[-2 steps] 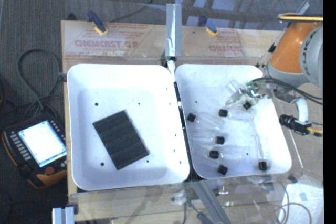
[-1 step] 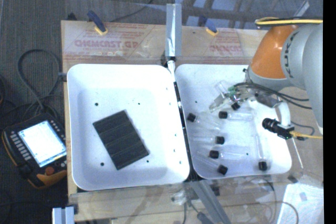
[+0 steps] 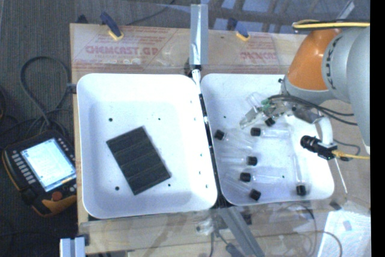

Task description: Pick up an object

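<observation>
A dark ribbed rectangular pad (image 3: 138, 159) lies flat in the left bin (image 3: 96, 93), turned at a slant. Several clear tubes with black caps are scattered in the right bin (image 3: 228, 88), among them one near the divider (image 3: 219, 135), one in the middle (image 3: 251, 160) and one at the front right (image 3: 300, 189). The grey arm with its orange band (image 3: 313, 63) reaches in from the right. My gripper (image 3: 263, 110) hangs low over the back middle of the right bin, above a clear tube (image 3: 255, 130). Whether anything is held I cannot make out.
A teach pendant (image 3: 41, 173) lies on the floor to the left of the bench. Clamps (image 3: 109, 22) and a metal post (image 3: 198, 39) stand along the back edge. Cables (image 3: 328, 150) trail from the wrist over the right bin's right side.
</observation>
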